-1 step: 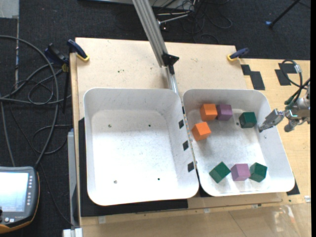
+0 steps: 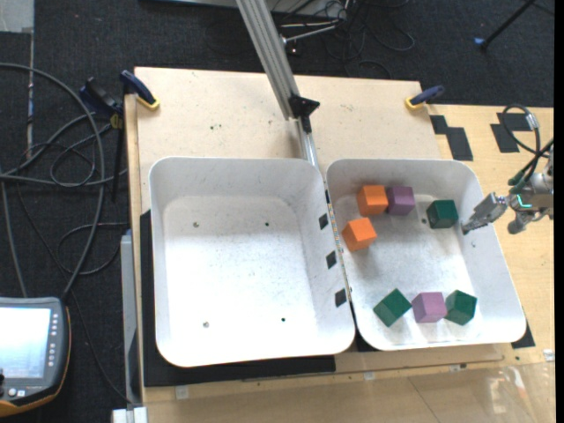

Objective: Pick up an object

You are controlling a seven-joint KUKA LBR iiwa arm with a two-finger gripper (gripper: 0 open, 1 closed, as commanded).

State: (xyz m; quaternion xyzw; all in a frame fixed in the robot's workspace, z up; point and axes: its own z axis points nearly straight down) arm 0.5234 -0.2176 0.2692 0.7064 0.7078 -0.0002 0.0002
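1. At the right rim of the right bin (image 2: pixel 493 263), camera view: the gripper (image 2: pixel 483 216) pokes in from the right edge, its tip over the bin wall. Whether the claw is wide or narrow I cannot tell. No object is seen in it.
2. Nearest candidate: a dark green cube (image 2: pixel 442 212), just left of the gripper tip, near the bin's upper right wall. They look close but apart.
3. Key relation: the cube lies to the claw's left, at about the same height in the view, so a short move inward looks sufficient. The wall beside it may crowd the approach.
4. Other objects, farther left or nearer the front: orange cube (image 2: pixel 373 199), purple cube (image 2: pixel 401 199), second orange cube (image 2: pixel 359 233), front-row green cube (image 2: pixel 392 307), purple cube at front (image 2: pixel 429 307), green cube at front right (image 2: pixel 461 307).
5. Left bin (image 2: pixel 159 236): well apart from the gripper.
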